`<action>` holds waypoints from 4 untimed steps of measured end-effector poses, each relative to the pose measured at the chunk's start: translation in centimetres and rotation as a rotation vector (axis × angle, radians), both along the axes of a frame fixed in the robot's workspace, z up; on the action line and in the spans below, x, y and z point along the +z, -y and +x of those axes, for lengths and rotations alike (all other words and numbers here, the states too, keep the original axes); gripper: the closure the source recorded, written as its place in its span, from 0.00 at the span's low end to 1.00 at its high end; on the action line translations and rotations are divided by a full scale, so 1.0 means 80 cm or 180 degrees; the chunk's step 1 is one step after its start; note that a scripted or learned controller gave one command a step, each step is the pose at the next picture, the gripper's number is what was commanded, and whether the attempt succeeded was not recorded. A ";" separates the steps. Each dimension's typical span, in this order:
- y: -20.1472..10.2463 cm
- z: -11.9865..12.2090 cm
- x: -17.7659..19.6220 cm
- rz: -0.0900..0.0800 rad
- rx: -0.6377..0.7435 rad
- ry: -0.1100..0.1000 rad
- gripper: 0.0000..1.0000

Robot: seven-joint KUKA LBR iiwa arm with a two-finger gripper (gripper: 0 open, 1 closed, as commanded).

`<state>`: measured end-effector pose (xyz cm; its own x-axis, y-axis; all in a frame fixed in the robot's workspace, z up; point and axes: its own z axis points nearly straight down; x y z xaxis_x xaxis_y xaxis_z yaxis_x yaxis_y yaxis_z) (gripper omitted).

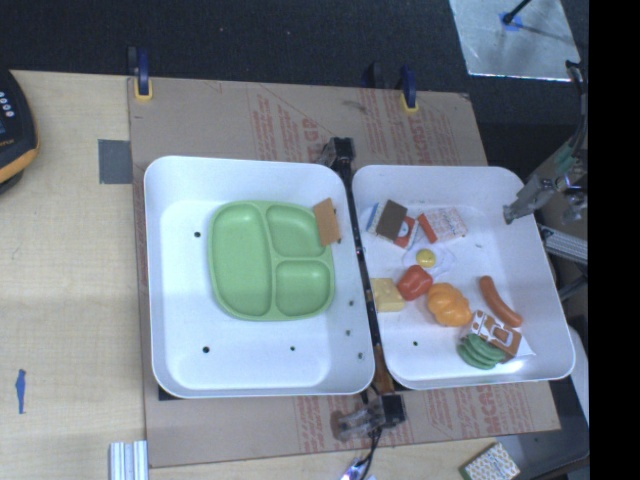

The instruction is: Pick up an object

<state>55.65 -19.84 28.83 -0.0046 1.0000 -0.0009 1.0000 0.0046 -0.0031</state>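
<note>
The right bin (pixel 520 258) holds several toy foods. Among them are a red pepper (pixel 414 282), an orange pepper (pixel 449 304), a yellow cheese block (pixel 386 295), a small yellow ball (pixel 426 259), a sausage (pixel 500 301), a green ridged piece (pixel 480 353) and a brown block (pixel 392 217). My gripper (pixel 528 203) hangs at the bin's far right rim, above and to the right of all the food, touching none of it. A green divided plate (pixel 270 260) and a small brown card (pixel 325 221) lie in the left bin (pixel 175 298).
A clear wrapper (pixel 446 223) and a red packet (pixel 405 231) lie at the back of the right bin. Black clamps (pixel 342 152) sit on the seam between the bins. A yellow-black device (pixel 12 128) rests at the bench's far left.
</note>
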 end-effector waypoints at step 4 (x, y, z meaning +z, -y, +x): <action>-0.129 -0.020 -0.245 0.0000 0.0011 0.0014 0.00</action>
